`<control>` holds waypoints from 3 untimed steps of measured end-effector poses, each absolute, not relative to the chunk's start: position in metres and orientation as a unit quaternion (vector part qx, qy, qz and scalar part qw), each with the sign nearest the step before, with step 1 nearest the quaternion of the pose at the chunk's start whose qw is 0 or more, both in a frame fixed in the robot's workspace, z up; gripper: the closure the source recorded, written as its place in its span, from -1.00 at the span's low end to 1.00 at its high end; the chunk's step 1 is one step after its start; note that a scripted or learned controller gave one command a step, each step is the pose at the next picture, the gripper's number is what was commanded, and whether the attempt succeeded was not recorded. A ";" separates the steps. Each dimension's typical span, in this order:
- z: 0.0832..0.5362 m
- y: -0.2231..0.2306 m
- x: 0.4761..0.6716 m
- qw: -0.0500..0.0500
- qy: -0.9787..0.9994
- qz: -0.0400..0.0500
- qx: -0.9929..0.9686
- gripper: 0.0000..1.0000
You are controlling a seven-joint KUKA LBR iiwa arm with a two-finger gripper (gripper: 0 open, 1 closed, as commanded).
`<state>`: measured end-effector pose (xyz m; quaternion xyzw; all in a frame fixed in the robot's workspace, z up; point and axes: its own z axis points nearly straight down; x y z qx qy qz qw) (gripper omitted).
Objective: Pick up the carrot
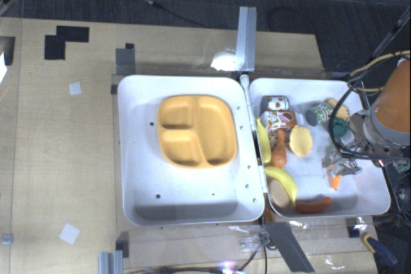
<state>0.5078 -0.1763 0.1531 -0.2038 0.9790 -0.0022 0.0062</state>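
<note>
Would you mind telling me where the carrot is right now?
The carrot is in the right bin, toward its right side, directly under the hand and right of the banana.

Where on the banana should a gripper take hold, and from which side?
Grip the banana at its thick middle, coming straight down from above, fingers across its width. It lies flat and curved by the right bin's left wall, with food crowding its sides, so only the top is free.

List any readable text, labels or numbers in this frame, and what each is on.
No text is legible.
Two red-and-white cans in the right bin: printed labels, too blurred to read.
Green-labelled can: print too small to read.
Yellow divided plate, carrot, banana: no markings.
</note>
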 end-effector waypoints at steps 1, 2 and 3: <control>0.152 -0.176 0.507 0.005 0.979 -0.001 -0.203 -1.00; 0.089 -0.194 0.504 0.007 0.986 -0.002 -0.164 -1.00; 0.089 -0.183 0.501 0.007 0.994 -0.004 -0.107 -1.00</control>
